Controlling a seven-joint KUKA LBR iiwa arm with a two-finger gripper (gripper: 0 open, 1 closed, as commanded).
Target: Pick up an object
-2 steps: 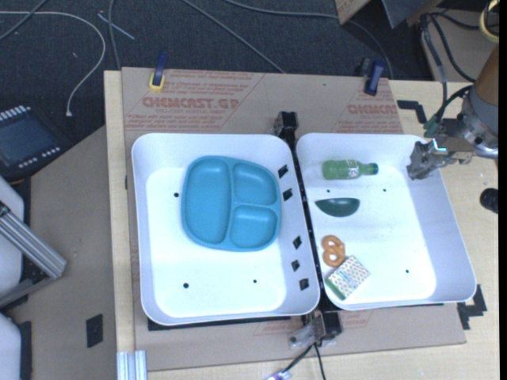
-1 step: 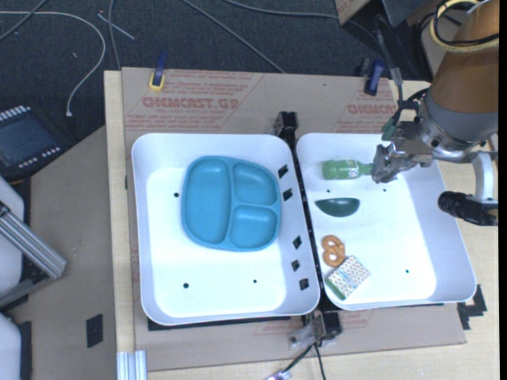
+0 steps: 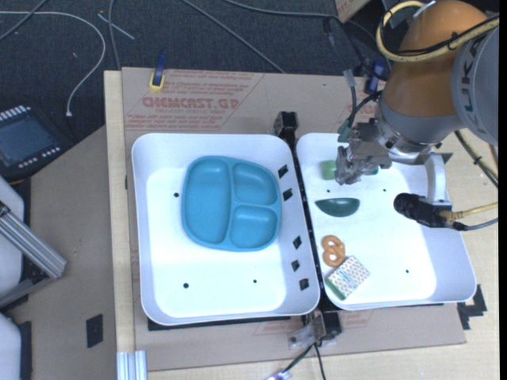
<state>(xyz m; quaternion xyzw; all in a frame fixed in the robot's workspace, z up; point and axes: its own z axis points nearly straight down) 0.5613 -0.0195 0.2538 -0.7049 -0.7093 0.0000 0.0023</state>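
Two shallow white bins side by side on a cardboard-covered surface (image 3: 238,93), divided by a black strip with clips. Left bin (image 3: 158,283): blue three-compartment plate (image 3: 230,204) lying flat near the centre, slightly toward the far wall; bare white floor on all sides of it, widest along the near edge. Right bin (image 3: 428,267): dark green bowl-like piece (image 3: 337,206) near the middle left, small green object (image 3: 327,168) toward the far left corner, orange pretzel-shaped item (image 3: 333,249) just beside the dividing wall, and a patterned packet (image 3: 348,276) at the near left, touching or nearly touching the pretzel and close to the near rim. Right half of this bin's floor open and unoccupied by loose items. Grey arm with orange band entering from the right; claw (image 3: 348,172) lowered over the far left part of the right bin, just beside the small green object and above the dark green piece, near the dividing wall. Fingers too small and shadowed to tell whether released or clenched; nothing visibly grasped. Black cylindrical fitting (image 3: 416,207) with hose over the right bin's mid right.
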